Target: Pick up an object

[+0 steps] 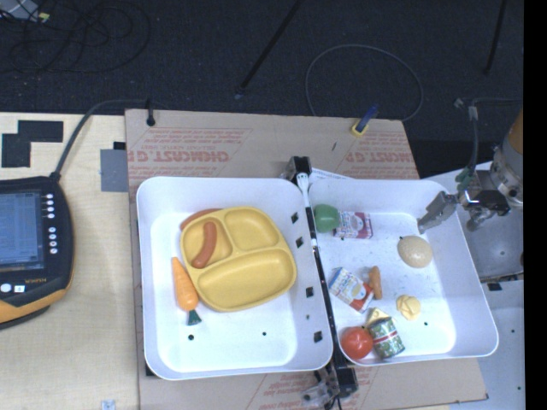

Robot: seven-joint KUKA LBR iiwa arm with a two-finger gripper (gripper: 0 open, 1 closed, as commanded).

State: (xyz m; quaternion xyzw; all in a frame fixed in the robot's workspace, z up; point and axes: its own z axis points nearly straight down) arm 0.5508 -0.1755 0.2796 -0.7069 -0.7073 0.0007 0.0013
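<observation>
My gripper (pixel 455 213) hangs over the right bin's far right rim (pixel 475 254), its fingers spread and nothing between them. A beige egg-shaped object (pixel 414 251) lies just below and left of it, apart from the fingers. The same bin holds a green ball (pixel 325 219), a pink packet (pixel 354 225), a small white packet (pixel 348 286), a little orange carrot (pixel 374 281), a yellow piece (pixel 408 307), a red tomato (pixel 356 342) and a green can (pixel 387 337).
The left bin (pixel 162 340) holds a yellow divided plate (pixel 244 263) with a sausage (pixel 208 244) on it, and a carrot (pixel 185 285) beside it. A teach pendant (pixel 26 246) lies at the far left. A divider (pixel 318 263) separates the bins.
</observation>
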